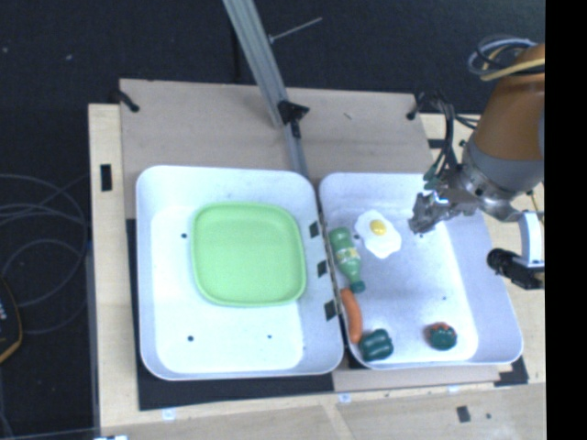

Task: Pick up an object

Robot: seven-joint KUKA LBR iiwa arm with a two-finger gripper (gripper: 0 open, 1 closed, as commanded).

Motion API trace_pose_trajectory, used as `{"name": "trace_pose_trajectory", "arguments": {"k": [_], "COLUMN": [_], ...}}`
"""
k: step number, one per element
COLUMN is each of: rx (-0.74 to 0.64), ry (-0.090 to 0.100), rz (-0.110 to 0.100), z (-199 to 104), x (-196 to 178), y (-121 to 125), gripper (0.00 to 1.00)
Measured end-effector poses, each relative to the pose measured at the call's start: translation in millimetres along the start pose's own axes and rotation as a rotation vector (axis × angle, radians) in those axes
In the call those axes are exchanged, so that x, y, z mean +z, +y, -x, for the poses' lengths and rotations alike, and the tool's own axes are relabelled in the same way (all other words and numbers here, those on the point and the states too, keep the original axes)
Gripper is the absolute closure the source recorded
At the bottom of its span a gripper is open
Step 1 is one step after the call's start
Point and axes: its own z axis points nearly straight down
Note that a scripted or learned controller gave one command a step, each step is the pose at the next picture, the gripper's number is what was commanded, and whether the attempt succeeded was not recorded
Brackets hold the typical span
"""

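Observation:
The right bin [459, 246] holds a fried egg toy [378, 233], a green bottle [346, 257], an orange carrot [351, 312], a dark green pepper [375, 344] and a small red and green fruit [441, 335]. My gripper [424, 216] hangs over the bin's upper right part, just right of the fried egg toy and a little apart from it. I see nothing held in it. The arm's orange band [510, 117] rises above it at the right edge.
A light green square plate [249, 253] lies in the left bin [165, 273]. A grey metal pole [260, 53] slants from the top down to the bins' shared edge. Bare floor of the right bin lies between the egg and the fruit.

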Motion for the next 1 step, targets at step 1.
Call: {"name": "trace_pose_trajectory", "arguments": {"k": [1], "rx": [0.000], "ry": [0.000], "rz": [-0.001], "z": [0.7], "x": [-51.1], "y": [1.1], "gripper": [1.00]}}
